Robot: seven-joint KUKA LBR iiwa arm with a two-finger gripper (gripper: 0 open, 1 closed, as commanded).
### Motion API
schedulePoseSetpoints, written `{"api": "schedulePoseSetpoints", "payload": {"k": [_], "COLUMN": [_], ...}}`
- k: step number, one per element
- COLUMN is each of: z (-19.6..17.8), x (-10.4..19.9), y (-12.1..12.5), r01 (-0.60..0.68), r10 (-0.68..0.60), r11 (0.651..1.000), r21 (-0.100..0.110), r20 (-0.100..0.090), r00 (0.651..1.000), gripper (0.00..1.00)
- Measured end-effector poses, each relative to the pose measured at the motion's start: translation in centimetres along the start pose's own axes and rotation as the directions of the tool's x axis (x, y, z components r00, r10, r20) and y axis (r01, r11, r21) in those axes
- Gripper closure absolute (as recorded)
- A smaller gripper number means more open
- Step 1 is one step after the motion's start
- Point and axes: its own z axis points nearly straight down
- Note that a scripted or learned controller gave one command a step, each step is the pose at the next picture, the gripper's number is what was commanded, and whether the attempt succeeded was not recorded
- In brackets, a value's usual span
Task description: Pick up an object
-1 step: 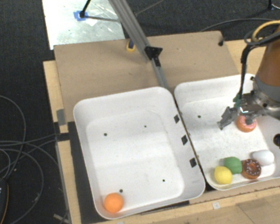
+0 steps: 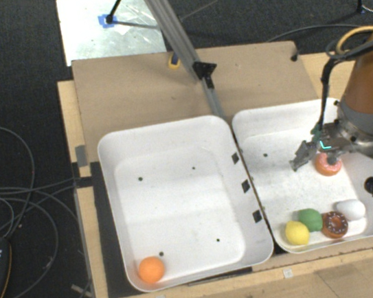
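Gripper (image 2: pixel 316 156) jaws apart; two doughnuts (image 2: pixel 329 166) (image 2: pixel 335 225), two bins (image 2: pixel 170 182) (image 2: pixel 275 140)

The grey arm (image 2: pixel 371 93), orange-banded above the wrist, reaches in from the right and bends downward, its gripper (image 2: pixel 316 153) hanging low with dark fingers (image 2: pixel 301 157) pointing left.

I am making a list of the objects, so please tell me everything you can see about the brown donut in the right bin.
The donut is a small round ring with dark brown icing, pale sprinkles and a centre hole. It looks like a toy. It lies flat near the front wall of the right bin, between the green ball and the white egg, close against both.
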Motion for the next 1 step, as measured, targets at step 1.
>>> {"api": "schedulePoseSetpoints", "payload": {"k": [1], "z": [4.59], "x": [0.70], "y": [0.46], "r01": [-0.002], "r10": [0.002], "r11": [1.000], "r21": [0.004], "r20": [-0.001], "r00": [1.000], "gripper": [0.00]}}
